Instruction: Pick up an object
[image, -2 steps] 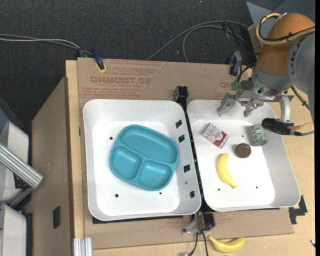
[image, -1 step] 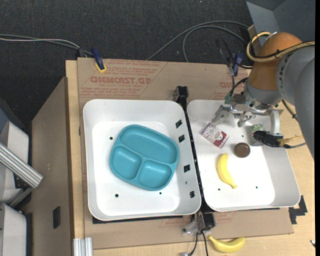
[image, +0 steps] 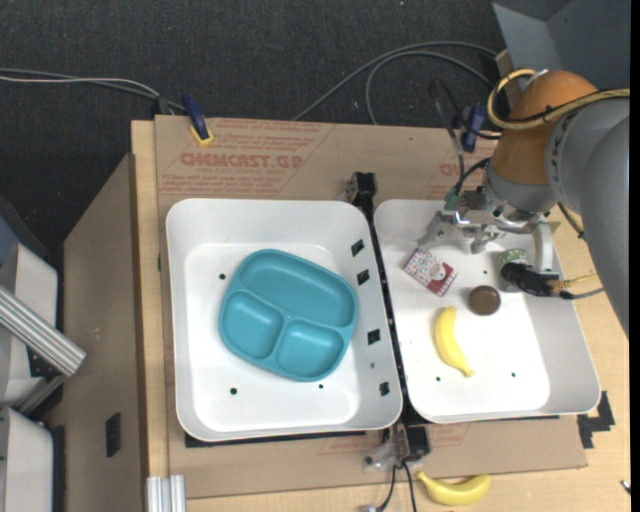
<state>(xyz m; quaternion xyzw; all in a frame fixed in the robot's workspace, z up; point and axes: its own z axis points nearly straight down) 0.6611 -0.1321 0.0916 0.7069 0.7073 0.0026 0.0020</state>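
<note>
- The claw (image: 470, 228) hangs from the orange-banded arm (image: 535, 130) over the far part of the right bin (image: 560, 380), low and close to its floor.
- I cannot tell if it is open or closed; the metal parts under the wrist blur together from this angle.
- Nothing shows between its tips, so I judge that no object is held yet.
- The step in hand looks like the approach: the claw is placed over a target and the grasp is still to come.
- Nearest thing is the packet (image: 430, 270), white with red print, lying flat just below and a little left of the claw.
- The brown puck (image: 484, 299) sits a bit further down, nearly straight under the claw in the view.
- The banana (image: 452, 342) lies beyond the puck, well below the claw.
- The blue plate (image: 288, 314) is far off to the claw's left, in the left bin (image: 190, 240).
- Next move, as I judge it: shift slightly toward the packet, drop to the floor and close on it.
- The packet is thin and flat, so the tips may slide over it; the puck may be easier.
</note>
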